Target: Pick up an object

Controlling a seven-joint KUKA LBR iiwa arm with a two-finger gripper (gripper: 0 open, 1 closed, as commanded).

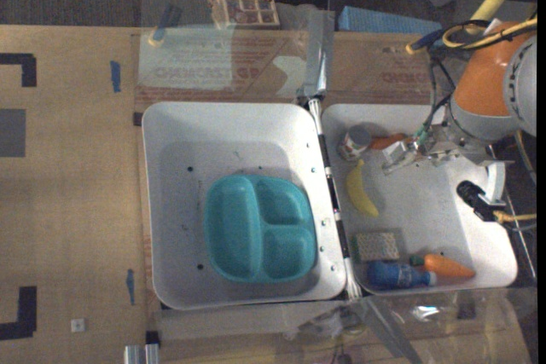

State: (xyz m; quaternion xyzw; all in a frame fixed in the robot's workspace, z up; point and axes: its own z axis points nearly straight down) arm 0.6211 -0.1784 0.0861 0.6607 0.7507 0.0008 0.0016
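- The grey arm [499, 94], with its orange band, reaches in from the right over the far part of the right bin [503, 264].
- The jaws sit low over that bin's far left area; they are too small and blurred to tell whether they are wide or narrow, and I cannot tell if anything is between them.
- A small orange piece [389, 141] lies just left of the jaws, close enough that touching or apart cannot be told.
- A grey cup [358, 139] stands beside the orange piece, near the bin's far left corner.
- A yellow banana [363, 192] lies along the bin's left wall, nearer the camera than the cup and apart from the jaws.
- A grey square sponge [378, 245] lies near the front, with a blue bottle [394, 274] on its side just in front of it.
- An orange carrot [448, 267] lies right of the bottle, its blunt end by the bottle's tip.
- The left bin [171, 141] holds a teal divided plate [258, 228], flat on the floor toward the front right.
- Both bins rest side by side on the brown table [68, 183], which carries strips of blue tape [115, 76].
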